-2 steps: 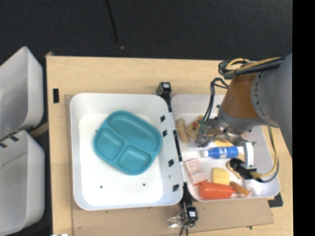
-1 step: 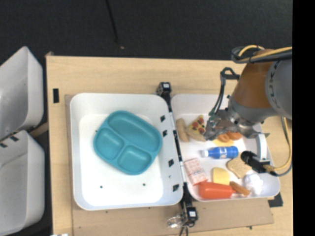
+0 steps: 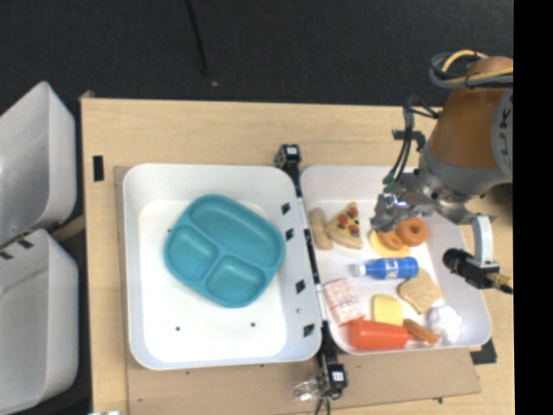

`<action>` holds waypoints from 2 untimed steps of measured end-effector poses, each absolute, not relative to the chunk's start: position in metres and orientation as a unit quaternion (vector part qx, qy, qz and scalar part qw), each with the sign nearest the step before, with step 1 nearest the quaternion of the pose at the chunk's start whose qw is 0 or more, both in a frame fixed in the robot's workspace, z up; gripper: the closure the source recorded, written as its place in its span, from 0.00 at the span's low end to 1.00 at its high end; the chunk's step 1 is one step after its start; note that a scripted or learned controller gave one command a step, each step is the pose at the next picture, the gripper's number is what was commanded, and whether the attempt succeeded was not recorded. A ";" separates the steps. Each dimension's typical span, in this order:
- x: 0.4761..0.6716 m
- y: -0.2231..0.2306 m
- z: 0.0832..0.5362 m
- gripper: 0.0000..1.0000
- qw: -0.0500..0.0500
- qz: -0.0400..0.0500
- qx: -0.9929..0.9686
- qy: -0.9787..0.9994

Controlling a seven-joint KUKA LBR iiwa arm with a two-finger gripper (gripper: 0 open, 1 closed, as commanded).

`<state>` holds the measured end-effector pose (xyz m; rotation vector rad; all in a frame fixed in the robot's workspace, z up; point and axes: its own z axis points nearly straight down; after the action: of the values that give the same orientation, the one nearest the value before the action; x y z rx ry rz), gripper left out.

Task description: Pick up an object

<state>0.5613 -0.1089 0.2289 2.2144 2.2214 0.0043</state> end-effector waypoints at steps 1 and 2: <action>0.562 -0.110 0.240 1.00 0.000 0.000 0.706 0.708; 0.559 -0.062 0.239 1.00 -0.001 0.000 0.705 0.709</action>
<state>0.5595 -0.0618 0.2393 2.2162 2.2291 -0.0013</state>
